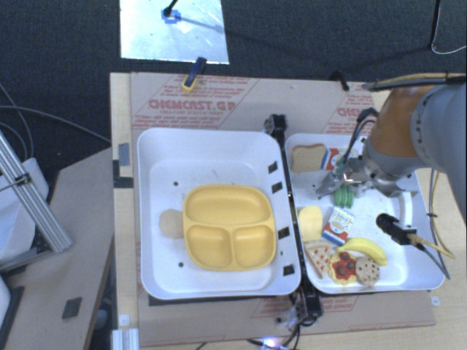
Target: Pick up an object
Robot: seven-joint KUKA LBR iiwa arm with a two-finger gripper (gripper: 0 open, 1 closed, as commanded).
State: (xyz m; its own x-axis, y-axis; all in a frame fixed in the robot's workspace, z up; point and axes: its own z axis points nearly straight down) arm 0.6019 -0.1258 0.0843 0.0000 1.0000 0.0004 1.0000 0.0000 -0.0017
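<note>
A small green object (344, 196), form unclear, is seen in the right bin (423, 268) directly beneath the hand (341, 183); whether the hand is apart or together cannot be told. Around it lie a slice of bread (309, 157), a pale yellow block (311, 222), a curved banana (365, 250), a pizza wedge (318, 257) and a speckled cookie (367, 271). A glossy yellow compartment tray (229, 227) is held in the left bin (157, 166). Both bins rest on the tabletop (241, 100).
</note>
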